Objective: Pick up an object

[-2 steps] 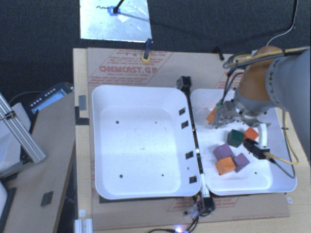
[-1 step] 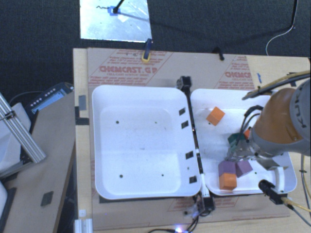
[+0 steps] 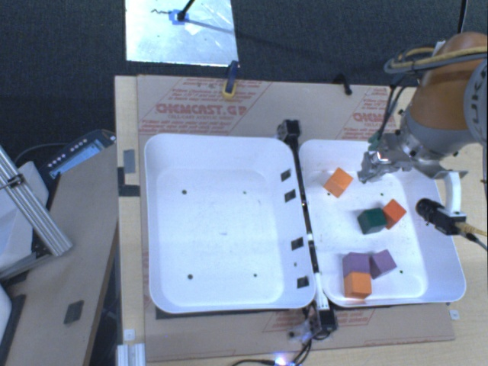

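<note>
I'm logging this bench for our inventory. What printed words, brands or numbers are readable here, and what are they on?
"CHEMCAST GP": red print, upside down, on the brown sheet behind the left bin.
More red print on the sheet's right corner and front edge: too blurred to read.
The blocks, such as the green block, carry no text.

I log surfaces as seen from my remote station. Left bin (image 3: 221, 219): white moulded plastic, smooth, slight sheen along the rim. Right bin (image 3: 438, 280): same plastic, same finish. Blocks look matt and painted: orange block (image 3: 338, 181), green block (image 3: 371, 220), purple block (image 3: 383, 263); I cannot tell wood from foam. Counter (image 3: 198, 107): pale board with red printed lettering, papery and matt. Square plate (image 3: 180, 20) beyond it: reflective, metal-like, glossy. Arm shell (image 3: 450, 90): smooth orange band, satin grey below. Claw (image 3: 371, 163): bare metal, dull shine.
</note>
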Tool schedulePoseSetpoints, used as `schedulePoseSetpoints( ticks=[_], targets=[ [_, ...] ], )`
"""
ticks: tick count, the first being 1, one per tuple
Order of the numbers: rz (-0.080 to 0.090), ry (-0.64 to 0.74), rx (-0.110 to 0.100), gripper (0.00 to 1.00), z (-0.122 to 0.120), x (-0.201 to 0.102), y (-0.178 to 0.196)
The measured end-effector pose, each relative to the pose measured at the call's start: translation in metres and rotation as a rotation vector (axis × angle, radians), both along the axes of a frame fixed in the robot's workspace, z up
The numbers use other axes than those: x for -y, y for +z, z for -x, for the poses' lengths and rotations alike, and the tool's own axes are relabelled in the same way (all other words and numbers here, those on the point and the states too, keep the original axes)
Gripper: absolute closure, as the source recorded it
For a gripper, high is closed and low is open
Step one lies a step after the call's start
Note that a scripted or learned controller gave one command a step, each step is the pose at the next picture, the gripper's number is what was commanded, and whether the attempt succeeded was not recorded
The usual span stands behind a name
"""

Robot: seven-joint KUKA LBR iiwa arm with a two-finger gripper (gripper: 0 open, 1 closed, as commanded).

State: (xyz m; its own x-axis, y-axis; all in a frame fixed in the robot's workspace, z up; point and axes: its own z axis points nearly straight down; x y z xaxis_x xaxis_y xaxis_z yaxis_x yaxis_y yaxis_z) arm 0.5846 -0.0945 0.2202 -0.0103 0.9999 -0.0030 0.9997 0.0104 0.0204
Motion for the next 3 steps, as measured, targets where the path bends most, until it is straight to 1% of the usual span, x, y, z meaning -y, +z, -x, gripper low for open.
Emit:
schedulePoseSetpoints(
  ticks=[1,2,3],
  targets=[
    [0.0,-0.006,-0.012,1.0,-0.035,0.023,0.023],
    [-0.002,0.001,0.002,1.0,-0.075,-0.044,0.221],
    [-0.003,-0.011,-0.028,1.0,-0.045,-0.03,0.113]
  ],
)
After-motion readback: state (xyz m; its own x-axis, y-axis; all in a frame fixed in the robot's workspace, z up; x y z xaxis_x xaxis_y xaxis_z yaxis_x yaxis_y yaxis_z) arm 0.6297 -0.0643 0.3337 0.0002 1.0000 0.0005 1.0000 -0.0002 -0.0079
